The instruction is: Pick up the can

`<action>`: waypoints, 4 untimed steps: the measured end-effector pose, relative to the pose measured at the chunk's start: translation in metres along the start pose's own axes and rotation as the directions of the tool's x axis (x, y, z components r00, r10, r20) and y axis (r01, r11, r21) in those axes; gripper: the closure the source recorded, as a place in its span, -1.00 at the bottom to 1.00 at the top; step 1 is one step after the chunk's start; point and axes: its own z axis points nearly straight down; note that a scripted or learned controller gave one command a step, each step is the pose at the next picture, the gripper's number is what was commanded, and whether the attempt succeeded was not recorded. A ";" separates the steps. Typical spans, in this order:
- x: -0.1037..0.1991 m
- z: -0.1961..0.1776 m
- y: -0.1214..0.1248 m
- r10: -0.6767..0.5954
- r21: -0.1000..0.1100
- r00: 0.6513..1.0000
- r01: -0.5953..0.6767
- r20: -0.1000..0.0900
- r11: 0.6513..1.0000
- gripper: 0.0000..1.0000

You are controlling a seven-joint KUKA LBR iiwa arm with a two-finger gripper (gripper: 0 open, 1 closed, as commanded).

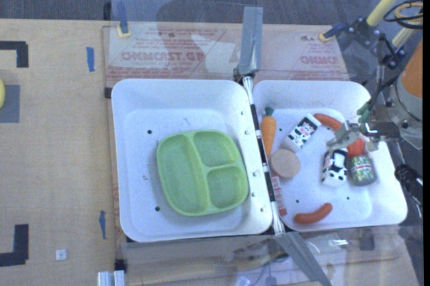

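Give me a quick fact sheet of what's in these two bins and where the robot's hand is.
left bin: green divided plate
right bin: carrot, round tan piece, two cow-print cartons, two sausages, small red item, can
can: green label, near the right wall, beside a carton
gripper: over the right bin, just above the can
can held: not shown between the fingers

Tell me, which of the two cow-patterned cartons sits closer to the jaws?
The carton beside the can, just below the gripper. The other carton lies farther left, by the carrot.
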 end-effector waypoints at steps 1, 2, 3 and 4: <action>-0.068 0.077 -0.009 -0.248 -0.002 0.969 0.248 0.000 0.969 -1.00; -0.059 0.186 0.028 -0.306 -0.017 0.952 0.305 -0.011 0.952 -1.00; -0.066 0.174 0.028 -0.298 -0.021 0.955 0.298 0.003 0.954 1.00; -0.035 0.059 0.010 -0.139 -0.003 0.990 0.139 0.002 0.990 1.00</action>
